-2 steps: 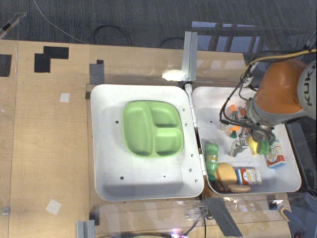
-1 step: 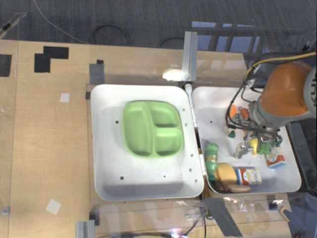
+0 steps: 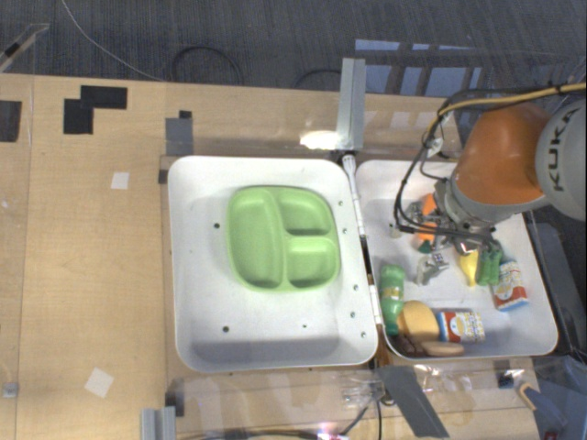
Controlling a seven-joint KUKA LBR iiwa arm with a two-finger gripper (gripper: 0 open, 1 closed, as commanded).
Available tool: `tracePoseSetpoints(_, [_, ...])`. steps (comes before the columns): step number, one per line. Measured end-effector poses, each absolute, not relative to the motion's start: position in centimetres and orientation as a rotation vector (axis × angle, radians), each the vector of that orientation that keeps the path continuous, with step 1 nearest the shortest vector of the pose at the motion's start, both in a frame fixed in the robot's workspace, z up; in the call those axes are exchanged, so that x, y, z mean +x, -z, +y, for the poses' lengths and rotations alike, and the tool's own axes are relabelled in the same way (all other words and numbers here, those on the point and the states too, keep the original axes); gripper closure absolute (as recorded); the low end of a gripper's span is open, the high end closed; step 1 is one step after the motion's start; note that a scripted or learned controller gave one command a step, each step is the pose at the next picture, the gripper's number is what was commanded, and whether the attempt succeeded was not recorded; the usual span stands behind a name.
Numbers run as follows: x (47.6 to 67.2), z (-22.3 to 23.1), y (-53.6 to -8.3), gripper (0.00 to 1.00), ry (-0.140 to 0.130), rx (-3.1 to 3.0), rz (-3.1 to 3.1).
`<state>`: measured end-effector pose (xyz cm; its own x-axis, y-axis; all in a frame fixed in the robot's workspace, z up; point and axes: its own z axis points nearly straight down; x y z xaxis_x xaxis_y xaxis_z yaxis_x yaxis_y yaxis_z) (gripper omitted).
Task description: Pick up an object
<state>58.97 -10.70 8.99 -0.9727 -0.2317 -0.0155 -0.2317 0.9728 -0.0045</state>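
The tool [image 3: 449,262] hangs low inside the right bin [image 3: 541,324], the arm's orange band [image 3: 495,159] directly above it, which suggests a descent aimed at the clutter there. Whether it is apart or together I cannot tell. Candidate objects crowd that bin: a green bottle [image 3: 393,287] by the left wall, a small can [image 3: 459,324] and a yellow piece [image 3: 470,266] near the tool. The green divided plate [image 3: 281,236] lies alone in the left bin [image 3: 197,337], well apart.

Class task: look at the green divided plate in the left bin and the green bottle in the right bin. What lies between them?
In the camera view, between the green divided plate and the green bottle lie bare white floor of the left bin and the two bins' adjoining rims.
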Motion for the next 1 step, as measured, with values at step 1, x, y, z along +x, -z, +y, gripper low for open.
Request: tracePoseSetpoints(1, [57.3, -10.24, -9.03, 0.0, 0.005, -0.263, 3.112])
